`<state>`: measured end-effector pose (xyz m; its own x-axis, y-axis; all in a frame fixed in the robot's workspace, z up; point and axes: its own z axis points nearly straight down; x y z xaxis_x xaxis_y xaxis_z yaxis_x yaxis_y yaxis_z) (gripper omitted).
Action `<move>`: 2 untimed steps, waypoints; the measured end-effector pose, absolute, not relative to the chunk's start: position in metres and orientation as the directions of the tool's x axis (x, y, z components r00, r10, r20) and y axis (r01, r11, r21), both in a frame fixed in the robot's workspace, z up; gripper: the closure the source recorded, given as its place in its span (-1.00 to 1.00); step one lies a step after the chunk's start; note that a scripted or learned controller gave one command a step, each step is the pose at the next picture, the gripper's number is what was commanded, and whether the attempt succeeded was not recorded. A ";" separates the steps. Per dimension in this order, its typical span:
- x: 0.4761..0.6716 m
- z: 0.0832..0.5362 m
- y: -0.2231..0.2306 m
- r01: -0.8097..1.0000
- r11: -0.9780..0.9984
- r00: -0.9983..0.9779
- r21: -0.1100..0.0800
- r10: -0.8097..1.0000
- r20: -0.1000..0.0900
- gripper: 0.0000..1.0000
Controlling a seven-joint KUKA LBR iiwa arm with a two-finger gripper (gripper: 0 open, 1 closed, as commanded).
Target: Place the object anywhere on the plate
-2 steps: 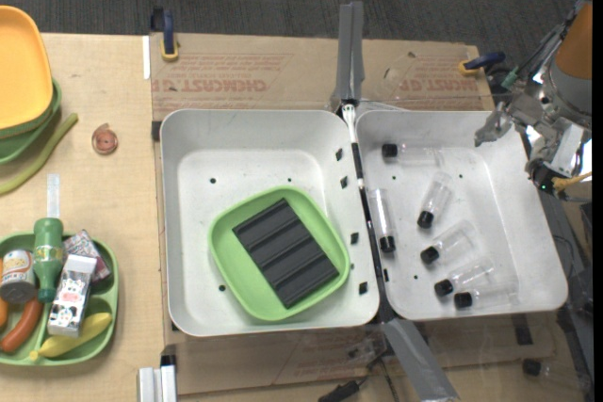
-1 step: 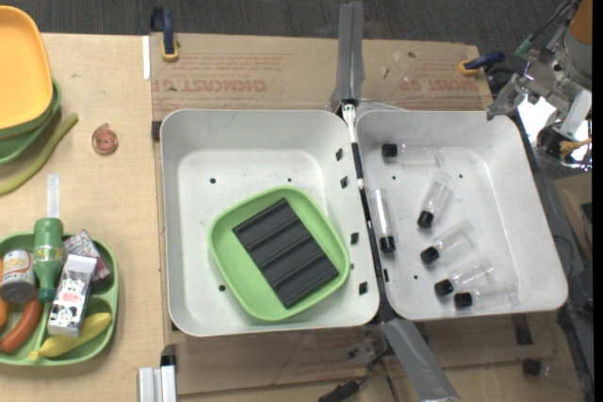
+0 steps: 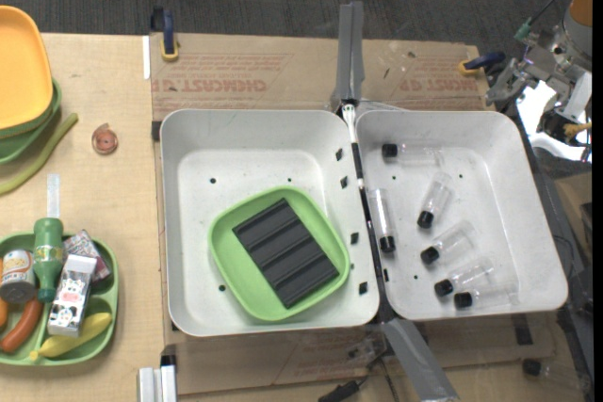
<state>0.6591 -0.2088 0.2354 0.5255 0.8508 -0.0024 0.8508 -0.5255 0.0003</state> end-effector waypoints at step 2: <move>0.659 0.236 -0.214 0.839 -0.543 0.543 -0.002 0.839 -0.003 -1.00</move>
